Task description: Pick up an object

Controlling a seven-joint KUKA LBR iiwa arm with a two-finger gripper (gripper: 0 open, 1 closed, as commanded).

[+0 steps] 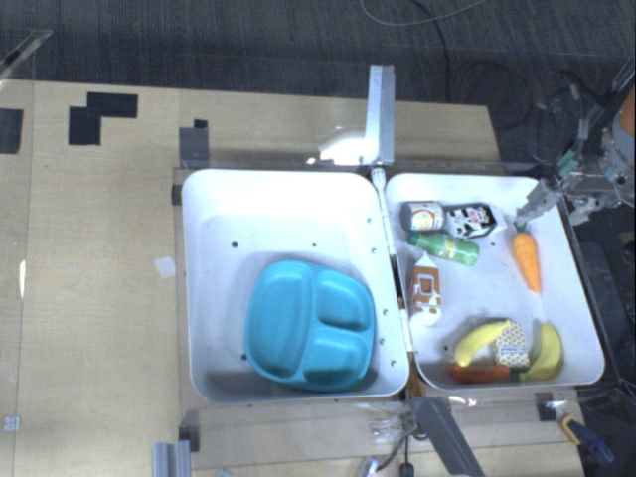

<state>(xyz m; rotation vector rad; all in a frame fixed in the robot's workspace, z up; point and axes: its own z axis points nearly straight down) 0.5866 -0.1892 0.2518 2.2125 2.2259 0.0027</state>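
The arm enters at the right edge, mostly cut off, so its wrist and upper links are hard to read among dark cables. Its gripper [532, 212] reaches down and leftward over the far right corner of the right bin [586, 296], its grey tip just above the top of the carrot [528, 260]. Whether the fingers are spread or closed cannot be told; nothing is visibly held between them.

The carrot lies lengthwise near the bin's right wall. Left of it sit a small can [423, 216], a black-and-white cow-patterned item [470, 220] and a green bottle [444, 247] lying on its side, with a brown-and-white carton [425, 292] below them. At the near end, two bananas [481, 339] flank a patterned object whose identity is unclear, partly covering something red [480, 373].

The left bin [214, 266] holds a blue divided plate [311, 324] on the bench [89, 296].
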